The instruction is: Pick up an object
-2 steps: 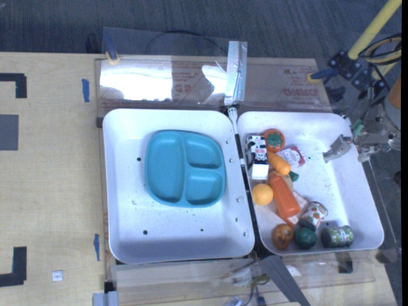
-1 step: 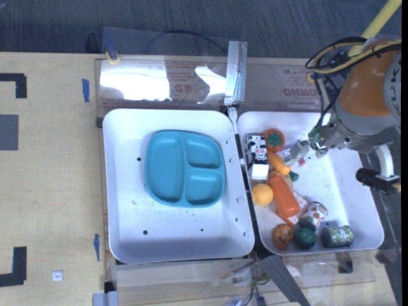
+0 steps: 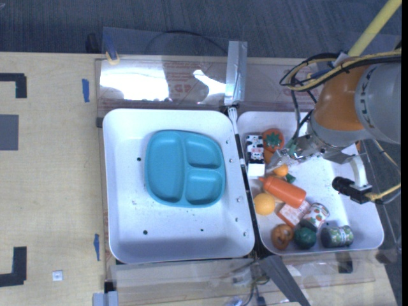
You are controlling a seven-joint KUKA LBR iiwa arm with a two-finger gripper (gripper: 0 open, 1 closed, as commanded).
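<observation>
The claw [image 3: 294, 150] hangs low in the right bin [image 3: 370, 231], near its far left part, under the grey arm [image 3: 376, 104] with its orange band [image 3: 338, 107]. Whether it is spread or pressed together cannot be told.

Just below and left of it lies a small orange piece [image 3: 281, 169], and then an orange carrot-shaped toy [image 3: 284, 190] lying slantwise. To the claw's left sit a red and green toy [image 3: 273, 138] and a black-and-white carton [image 3: 255, 148]. Nearer the front of the bin are an orange ball [image 3: 264, 203], a brown-orange round fruit [image 3: 282, 236], a dark green round toy [image 3: 305, 236], a small red-and-white packet [image 3: 317, 214] and a greenish can [image 3: 336, 236] on its side.

The left bin [image 3: 121, 234] holds a blue divided plate [image 3: 185, 168].
</observation>
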